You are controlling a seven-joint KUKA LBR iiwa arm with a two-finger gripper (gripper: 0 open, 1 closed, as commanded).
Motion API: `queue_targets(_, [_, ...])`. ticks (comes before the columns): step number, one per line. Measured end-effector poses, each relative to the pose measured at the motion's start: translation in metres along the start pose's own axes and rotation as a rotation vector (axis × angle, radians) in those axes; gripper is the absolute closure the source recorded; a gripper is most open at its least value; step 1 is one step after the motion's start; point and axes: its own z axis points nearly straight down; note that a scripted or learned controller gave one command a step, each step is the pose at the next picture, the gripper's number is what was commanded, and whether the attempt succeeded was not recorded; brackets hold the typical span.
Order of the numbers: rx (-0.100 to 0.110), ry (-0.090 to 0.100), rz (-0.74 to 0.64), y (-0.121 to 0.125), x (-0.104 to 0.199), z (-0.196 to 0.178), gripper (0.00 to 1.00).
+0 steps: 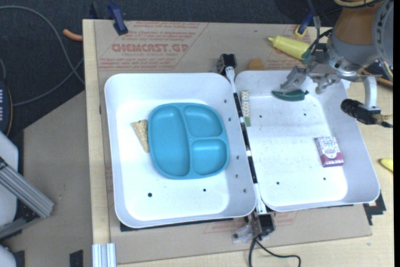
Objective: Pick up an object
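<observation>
My gripper (307,82) hangs over the far edge of the right bin (294,191), its two fingers spread apart and open. A dark green curved object (288,95) lies on the bin floor just below the left fingertip (292,82); it is not between the fingers. A small maroon and pink packet (329,151) lies flat toward the right side of the same bin. The left bin (125,191) bears a blue divided plate (187,139) with a tan wafer-like piece (141,130) at its left edge.
A yellow object (289,45) and a small tan lump (255,64) lie on the bench behind the right bin. A narrow printed strip (245,106) sits along the divide between the bins. A blue clamp (116,19) grips the board's far left corner.
</observation>
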Motion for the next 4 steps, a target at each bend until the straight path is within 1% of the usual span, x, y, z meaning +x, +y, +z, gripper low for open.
queue_targets(1, [0.003, 0.000, 0.000, 0.014, -0.006, 0.075, 0.00])
queue_targets(2, [-0.002, -0.003, 0.001, 0.015, -0.045, 0.073, 0.00])
queue_targets(3, [0.010, -0.005, 0.000, 0.013, -0.047, 0.064, 1.00])
queue_targets(4, [-0.004, -0.001, -0.001, 0.016, -0.003, 0.003, 1.00])
